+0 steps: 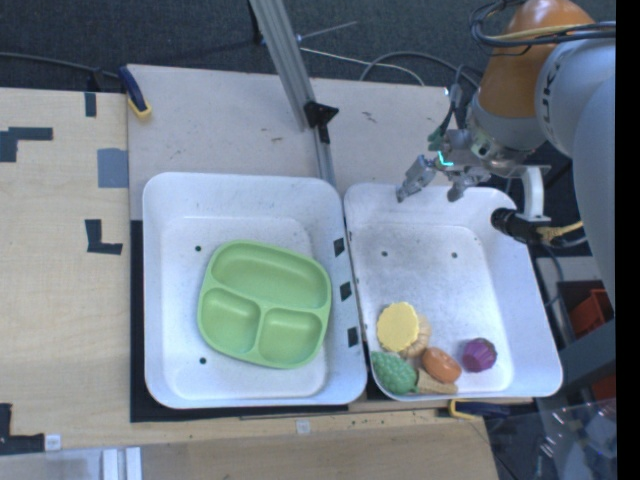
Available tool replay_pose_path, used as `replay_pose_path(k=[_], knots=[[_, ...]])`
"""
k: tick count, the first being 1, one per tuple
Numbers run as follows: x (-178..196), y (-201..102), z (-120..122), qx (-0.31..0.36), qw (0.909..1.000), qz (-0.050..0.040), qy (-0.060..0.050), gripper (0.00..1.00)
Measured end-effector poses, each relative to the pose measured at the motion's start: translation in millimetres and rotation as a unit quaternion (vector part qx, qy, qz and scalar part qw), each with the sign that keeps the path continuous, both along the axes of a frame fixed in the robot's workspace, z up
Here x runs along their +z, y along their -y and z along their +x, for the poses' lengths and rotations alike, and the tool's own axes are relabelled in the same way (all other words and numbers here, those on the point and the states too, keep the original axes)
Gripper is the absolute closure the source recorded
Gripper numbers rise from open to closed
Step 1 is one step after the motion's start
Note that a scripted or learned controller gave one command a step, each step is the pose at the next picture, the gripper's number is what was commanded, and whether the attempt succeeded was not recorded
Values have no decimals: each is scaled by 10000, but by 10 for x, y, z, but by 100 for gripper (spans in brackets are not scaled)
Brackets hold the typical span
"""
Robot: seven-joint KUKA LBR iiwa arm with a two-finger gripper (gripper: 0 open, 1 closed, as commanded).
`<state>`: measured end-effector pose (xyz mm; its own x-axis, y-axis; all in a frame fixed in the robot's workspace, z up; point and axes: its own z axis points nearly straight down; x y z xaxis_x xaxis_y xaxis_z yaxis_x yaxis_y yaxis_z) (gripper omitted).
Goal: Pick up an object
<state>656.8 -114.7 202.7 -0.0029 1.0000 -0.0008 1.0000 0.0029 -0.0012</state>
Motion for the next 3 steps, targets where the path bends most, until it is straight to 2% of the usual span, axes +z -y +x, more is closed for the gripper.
replay_pose_path(k=[1, 2, 3], knots=[[-619, -75, -51, -2, 10000, 3, -33, 0], [-1159, -83, -63, -3, 10000, -4, -15, 0], [-1027, -91, -52, 5, 10000, -1, -2, 100]])
